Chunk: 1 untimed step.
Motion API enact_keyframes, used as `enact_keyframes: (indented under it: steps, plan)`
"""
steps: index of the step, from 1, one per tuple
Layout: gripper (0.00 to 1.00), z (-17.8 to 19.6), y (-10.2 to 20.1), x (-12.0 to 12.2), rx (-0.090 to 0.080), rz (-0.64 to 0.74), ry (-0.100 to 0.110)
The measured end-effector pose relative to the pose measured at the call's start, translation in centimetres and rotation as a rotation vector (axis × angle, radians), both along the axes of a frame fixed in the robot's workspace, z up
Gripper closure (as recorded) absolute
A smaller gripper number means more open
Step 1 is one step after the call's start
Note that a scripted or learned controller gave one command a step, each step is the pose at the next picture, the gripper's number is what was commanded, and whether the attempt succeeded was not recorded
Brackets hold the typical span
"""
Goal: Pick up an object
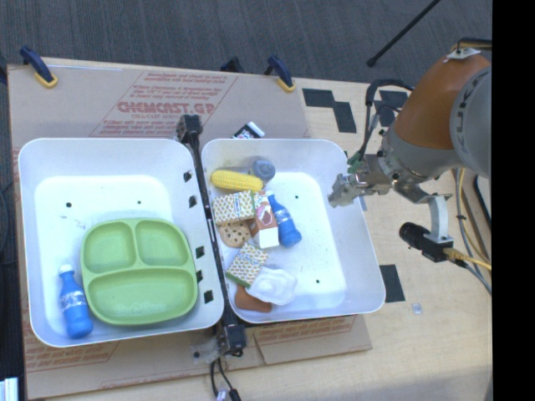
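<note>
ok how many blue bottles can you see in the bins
2: one blue bottle in the left bin's near-left corner beside the green tray, another amid the right bin's pile; more could be buried.

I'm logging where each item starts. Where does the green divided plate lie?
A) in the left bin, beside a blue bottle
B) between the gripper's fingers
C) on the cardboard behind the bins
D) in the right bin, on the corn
A: the green divided plate lies flat in the left bin, with a blue bottle just beside it.
</note>
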<state>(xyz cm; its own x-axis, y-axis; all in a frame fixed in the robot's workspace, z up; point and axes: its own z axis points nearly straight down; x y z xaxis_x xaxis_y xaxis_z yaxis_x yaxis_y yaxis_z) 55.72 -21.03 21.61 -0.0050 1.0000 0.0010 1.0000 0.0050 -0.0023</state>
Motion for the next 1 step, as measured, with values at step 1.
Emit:
enact_keyframes:
  steps: [1]
  plan:
    - [1.00, -10.01, 5.06, 1.68, -0.004, 0.000, -0.004]
